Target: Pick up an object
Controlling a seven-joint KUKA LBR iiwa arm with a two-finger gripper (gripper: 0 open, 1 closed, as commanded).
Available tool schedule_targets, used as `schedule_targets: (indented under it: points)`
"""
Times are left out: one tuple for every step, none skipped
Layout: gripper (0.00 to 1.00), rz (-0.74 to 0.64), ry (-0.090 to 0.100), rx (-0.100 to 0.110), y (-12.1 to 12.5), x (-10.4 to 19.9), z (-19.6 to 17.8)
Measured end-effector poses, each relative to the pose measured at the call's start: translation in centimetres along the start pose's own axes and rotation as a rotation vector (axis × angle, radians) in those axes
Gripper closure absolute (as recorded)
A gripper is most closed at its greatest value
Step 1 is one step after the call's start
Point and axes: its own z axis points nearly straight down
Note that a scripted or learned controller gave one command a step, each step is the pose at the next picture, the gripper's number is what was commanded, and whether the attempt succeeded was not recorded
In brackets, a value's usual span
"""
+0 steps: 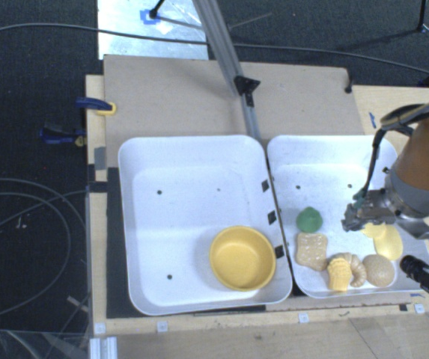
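The right bin [311, 163] holds a green ball [309, 218], a tan cracker-like square [311, 250], a yellow ribbed piece [339, 273], a beige lump [358, 268], a pale egg-shaped object [379, 270] and a pale yellow piece [387, 240]. A yellow bowl [242, 257] sits in the left bin [177, 200] at its near right. My gripper [362, 219] hangs low over the right bin's right side, just left of the pale yellow piece, right of the green ball.
A grey metal pole [221, 43] slants from the top down to the bins' shared wall. Black clips [270, 215] sit along that wall. Blue and yellow clamps [87, 118] are at the bench's left edge. Cables lie on the dark floor.
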Motion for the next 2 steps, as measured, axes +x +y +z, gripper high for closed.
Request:
schedule_targets:
  points:
    - [1.00,-0.001,0.000,0.000,1.2,-0.2,-5.2]
    - [1.00,0.000,0.001,0.005,1.3,-0.2,-6.2]
